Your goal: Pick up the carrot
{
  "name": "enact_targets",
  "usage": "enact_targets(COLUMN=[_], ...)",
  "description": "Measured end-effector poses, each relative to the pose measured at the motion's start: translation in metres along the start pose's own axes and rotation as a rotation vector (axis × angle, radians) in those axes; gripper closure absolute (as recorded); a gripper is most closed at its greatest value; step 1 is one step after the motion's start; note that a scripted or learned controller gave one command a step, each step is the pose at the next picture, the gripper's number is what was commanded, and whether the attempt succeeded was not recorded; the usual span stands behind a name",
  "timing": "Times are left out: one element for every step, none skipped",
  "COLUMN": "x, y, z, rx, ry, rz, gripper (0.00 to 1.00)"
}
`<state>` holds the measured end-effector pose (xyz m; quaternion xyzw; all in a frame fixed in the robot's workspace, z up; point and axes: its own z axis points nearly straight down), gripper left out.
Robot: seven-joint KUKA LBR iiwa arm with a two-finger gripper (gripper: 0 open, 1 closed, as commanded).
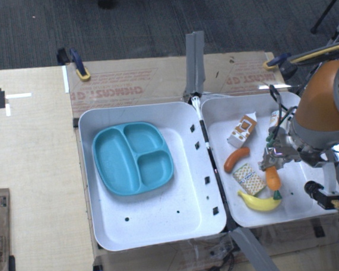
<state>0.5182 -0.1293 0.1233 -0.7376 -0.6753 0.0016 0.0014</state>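
The carrot (273, 180) is small and orange with a green tip. It lies in the right bin (296, 209), just right of the banana's (259, 202) upper end. My gripper (273, 162) hangs directly over the carrot's far end and seems to touch or nearly touch it. The grey wrist and its orange band (324, 96) cover the bin's right side. The carrot's orange body and green tip stick out below the gripper toward the front edge.
In the right bin a red sausage (236, 158), a small white and orange carton (242, 129) and a patterned packet (249, 179) lie left of the carrot. The left bin (107, 227) holds a blue divided plate (133, 158). A divider (206, 152) separates the bins.
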Motion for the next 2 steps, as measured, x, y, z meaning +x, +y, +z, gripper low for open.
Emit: enact_targets(x=[0.005,-0.024], y=[0.031,0.052], z=[-0.136,-0.04], rx=[-0.002,0.001], ry=[-0.002,-0.001], rz=[0.015,-0.016], gripper=[1.0,1.0])
